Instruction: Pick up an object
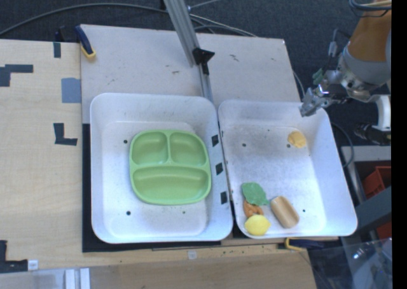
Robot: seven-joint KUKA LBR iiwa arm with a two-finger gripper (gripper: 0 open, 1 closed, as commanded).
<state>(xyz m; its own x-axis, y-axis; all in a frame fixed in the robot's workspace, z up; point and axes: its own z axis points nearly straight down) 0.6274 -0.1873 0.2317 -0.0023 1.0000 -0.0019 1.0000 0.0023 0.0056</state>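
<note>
The right bin [331,154] holds a small yellow-orange piece [296,139] near its far right side. Along its front edge lie a carrot with a green leaf [254,198], a yellow lemon [257,225] and a tan bread roll [284,211]. My gripper [310,106] hangs over the bin's far right corner, just above and right of the yellow-orange piece, and nothing shows between its fingers. The arm's orange band [370,36] rises at the right.
The left bin [102,154] bears a green divided plate [170,167]. A slanted metal rail [181,17] comes down to the gap between the bins. Cables lie on the dark floor behind the bench. A blue and yellow clamp [84,42] sits at the far left.
</note>
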